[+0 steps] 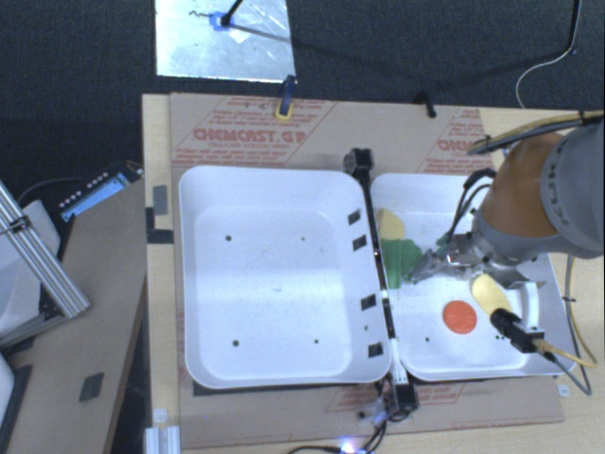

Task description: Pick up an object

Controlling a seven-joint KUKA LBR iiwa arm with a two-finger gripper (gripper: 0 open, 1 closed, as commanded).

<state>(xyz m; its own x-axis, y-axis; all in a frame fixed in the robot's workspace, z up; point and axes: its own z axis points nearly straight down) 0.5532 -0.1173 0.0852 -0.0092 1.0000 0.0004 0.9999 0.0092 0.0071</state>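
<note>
Arm [558,192] reached in from the right, bent low over the right bin [416,189]. Gripper [427,265] sat at the green object [401,258], near the bin's left wall, its tips touching or overlapping the green edge. Could not tell how the gripper was set, nor whether anything was gripped. Yellow piece [389,223] lay just behind the green one. Orange disc [460,317] lay on the bin floor nearer the front, a pale yellow object [489,294] just beside it. Left bin [203,197] stood alongside
</note>
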